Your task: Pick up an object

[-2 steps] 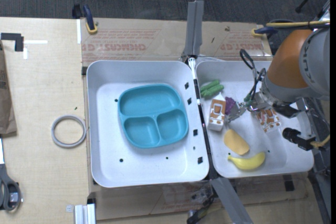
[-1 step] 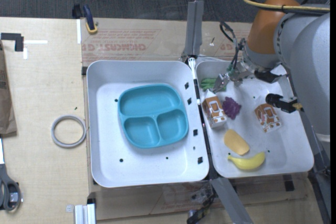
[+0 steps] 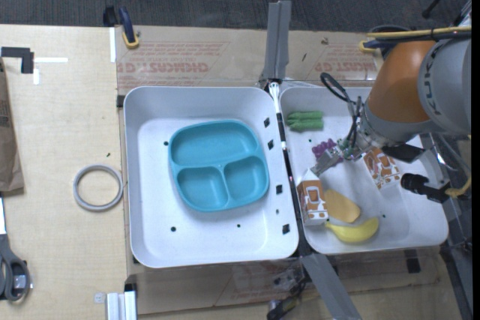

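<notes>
Two shallow white bins sit side by side on the desk [image 3: 60, 109]. The left bin [image 3: 142, 183] holds one thing: a light blue divided plate [image 3: 218, 165] with three compartments, lying flat near the bin's middle.

The right bin [image 3: 409, 225] holds several things. One green toy vegetable, perhaps a bunch of beans [image 3: 304, 120], lies near the far left corner. One small bunch of purple grapes [image 3: 325, 154] lies near the middle, just beside the pincer. There are two small orange-and-white cartons: one carton [image 3: 312, 200] stands by the left wall near the front, and the second carton [image 3: 382, 167] lies tilted under the arm's wrist. One tan, rounded piece, like a slice of bread or a potato [image 3: 342, 205], rests touching the first carton, and one yellow banana [image 3: 352, 231] curves along the front just beside it.

The grey arm [image 3: 450, 86] with its orange band [image 3: 401, 90] reaches in from the right over the right bin. Its pincer [image 3: 347, 151] is down low by the grapes, but whether it is clenched or released cannot be told, nor whether anything sits between its tips.

Outside the bins, one grey ring [image 3: 98, 186] lies on the desk left of the left bin, and one pair of scissors [image 3: 13, 275] lies at the left edge near the front.
</notes>
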{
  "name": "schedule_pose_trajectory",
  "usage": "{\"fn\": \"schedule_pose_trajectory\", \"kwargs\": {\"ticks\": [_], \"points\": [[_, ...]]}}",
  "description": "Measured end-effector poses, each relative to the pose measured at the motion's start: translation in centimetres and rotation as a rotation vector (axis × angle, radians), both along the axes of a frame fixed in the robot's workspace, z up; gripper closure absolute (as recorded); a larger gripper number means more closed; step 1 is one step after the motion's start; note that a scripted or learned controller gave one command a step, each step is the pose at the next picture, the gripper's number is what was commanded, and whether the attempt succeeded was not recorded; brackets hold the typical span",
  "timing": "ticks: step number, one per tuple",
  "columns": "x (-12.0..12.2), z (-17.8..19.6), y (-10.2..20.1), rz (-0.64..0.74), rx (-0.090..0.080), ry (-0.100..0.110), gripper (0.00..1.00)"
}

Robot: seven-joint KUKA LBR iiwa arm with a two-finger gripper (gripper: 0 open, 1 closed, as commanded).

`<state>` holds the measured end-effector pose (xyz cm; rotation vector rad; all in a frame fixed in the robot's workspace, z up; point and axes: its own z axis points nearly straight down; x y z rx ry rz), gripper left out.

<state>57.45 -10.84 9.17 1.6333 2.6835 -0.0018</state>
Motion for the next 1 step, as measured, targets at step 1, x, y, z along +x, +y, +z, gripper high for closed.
{"fn": "schedule_pose_trajectory", "kwargs": {"ticks": [1], "points": [[0.04, 0.94, -0.08, 0.000, -0.001, -0.001, 1.00]]}}
